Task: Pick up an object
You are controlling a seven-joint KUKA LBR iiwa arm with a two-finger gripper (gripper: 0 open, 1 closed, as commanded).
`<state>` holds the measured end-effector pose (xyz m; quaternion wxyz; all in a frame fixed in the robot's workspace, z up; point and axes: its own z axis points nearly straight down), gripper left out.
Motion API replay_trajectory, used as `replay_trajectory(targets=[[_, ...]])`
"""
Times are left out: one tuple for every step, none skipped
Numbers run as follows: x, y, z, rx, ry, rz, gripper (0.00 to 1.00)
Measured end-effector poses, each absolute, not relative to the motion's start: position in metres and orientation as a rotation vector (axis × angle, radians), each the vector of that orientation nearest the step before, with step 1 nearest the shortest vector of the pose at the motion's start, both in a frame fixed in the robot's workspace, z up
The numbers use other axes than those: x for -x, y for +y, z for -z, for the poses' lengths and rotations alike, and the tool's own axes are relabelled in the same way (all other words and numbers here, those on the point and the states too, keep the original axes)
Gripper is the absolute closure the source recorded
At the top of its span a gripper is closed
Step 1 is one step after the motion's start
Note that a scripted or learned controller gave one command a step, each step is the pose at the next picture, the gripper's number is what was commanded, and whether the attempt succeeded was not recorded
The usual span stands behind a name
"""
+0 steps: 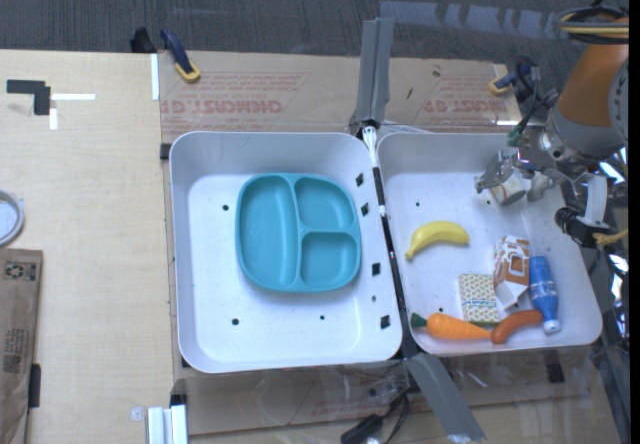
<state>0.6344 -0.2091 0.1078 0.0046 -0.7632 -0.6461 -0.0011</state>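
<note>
from where i stand the job looks barely begun, or at least nothing has come up out of the bins. the arm (590, 82) leans in from the right with its orange band high, and the tool (512, 180) hangs low over the far right corner of the right bin (400, 232), well apart from most of the clutter. there is something pale and blocky right at its tip, but i cannot tell whether that is a part of the tool or an object caught in it, so i would not call anything gripped; whether the tool is open or closed i cannot tell either. the things it could take all lie on the bin floor: a banana (437, 236) near the middle, a carton (511, 266) just beside a blue bottle (543, 294), a small yellow packet (479, 298), and a carrot (458, 327) touching a sausage (515, 324) along the near wall. the left bin (200, 232) carries a teal divided plate (298, 232), well away from the arm. by my reckoning the grasp and the lift are both still owed.
</note>
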Motion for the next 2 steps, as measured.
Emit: replay_trajectory(targets=[[-0.634,-0.212,-0.118,2.393,-2.030,-0.003,1.00],[-0.647,-0.182,-0.235,2.458,-1.959,-0.002,1.00]])
